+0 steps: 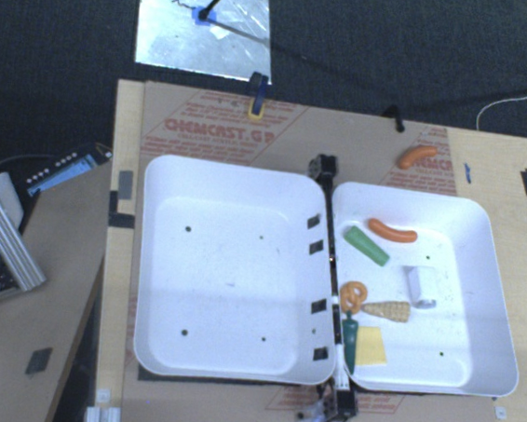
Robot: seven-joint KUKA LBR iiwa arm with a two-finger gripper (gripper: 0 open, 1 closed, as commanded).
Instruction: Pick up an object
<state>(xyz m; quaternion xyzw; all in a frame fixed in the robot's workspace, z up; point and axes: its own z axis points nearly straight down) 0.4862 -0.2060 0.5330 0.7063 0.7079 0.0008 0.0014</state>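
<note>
Side by side are set the left bin [229,267] and the right bin [486,276]. Within the latter are laid a yellow square [371,346], green block [366,245], orange sausage [392,232], and white cylinder [421,286]. The gripper's state cannot be told.

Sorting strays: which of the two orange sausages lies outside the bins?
The upper sausage, on the bench beyond the right bin; the other sausage lies inside it.

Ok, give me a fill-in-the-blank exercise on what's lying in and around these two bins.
1. All the toys in bins lie in the ____ bin.
2. The green block lies just below the ____ sausage.
3. A second sausage lies ____ the bins, on the cardboard.
4. The yellow square sits below the ____.

Missing words: right; orange; outside; cone
</note>
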